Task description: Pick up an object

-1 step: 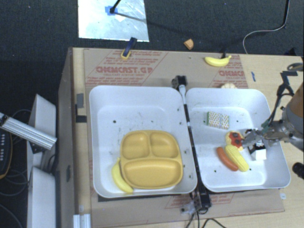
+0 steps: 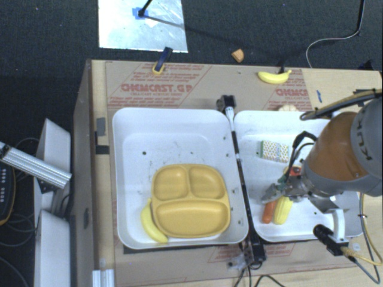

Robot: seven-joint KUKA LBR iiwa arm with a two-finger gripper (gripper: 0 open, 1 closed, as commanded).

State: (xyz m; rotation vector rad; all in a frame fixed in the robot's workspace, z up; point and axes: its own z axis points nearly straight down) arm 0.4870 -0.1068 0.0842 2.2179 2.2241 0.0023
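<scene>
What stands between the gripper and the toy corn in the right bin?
Nothing visible does. The gripper hangs just above the corn, with the carrot beside the corn on its left, both lying in the right bin.

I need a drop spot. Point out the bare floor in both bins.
Left bin: bare behind the yellow tray, up to the far wall. Right bin: a bare strip between the divider and the patterned card. Crowded around the gripper, corn and carrot.
</scene>
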